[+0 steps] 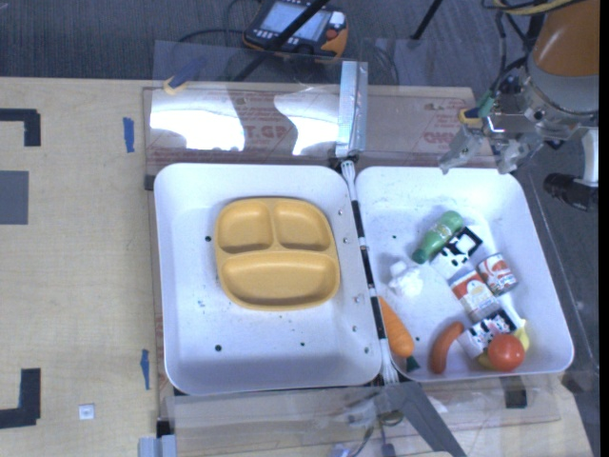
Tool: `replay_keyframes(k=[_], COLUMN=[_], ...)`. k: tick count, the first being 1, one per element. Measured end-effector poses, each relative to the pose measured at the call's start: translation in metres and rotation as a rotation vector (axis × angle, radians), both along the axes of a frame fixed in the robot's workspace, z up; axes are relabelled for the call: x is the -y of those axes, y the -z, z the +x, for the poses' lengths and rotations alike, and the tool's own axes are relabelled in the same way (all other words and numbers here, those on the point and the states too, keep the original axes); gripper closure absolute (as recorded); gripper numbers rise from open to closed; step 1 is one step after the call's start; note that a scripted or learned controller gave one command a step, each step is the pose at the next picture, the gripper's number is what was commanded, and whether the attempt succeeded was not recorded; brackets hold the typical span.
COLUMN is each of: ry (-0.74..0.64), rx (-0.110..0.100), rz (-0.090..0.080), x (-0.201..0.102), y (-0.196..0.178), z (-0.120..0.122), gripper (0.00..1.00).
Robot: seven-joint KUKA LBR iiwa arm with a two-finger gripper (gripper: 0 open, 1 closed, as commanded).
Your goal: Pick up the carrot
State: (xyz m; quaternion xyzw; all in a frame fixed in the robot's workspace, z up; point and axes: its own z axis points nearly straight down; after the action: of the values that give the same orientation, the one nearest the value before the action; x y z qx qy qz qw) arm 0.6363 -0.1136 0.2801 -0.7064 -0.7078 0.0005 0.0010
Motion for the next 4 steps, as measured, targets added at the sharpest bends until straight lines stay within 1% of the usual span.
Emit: replay_keyframes(k=[1, 2, 3, 4], ry=[-0.245, -0.81, -0.937, -1.123], rx=[-0.001, 0.0, 0.0, 0.008], rz=[0.001, 0.003, 0.003, -0.003], x=[-0.037, -0.073, -0.103, -0.026], y=[0.095, 0.095, 0.095, 0.095], z=[-0.051, -0.123, -0.135, -0.121], gripper=[0.0, 0.0, 0.0, 0.0])
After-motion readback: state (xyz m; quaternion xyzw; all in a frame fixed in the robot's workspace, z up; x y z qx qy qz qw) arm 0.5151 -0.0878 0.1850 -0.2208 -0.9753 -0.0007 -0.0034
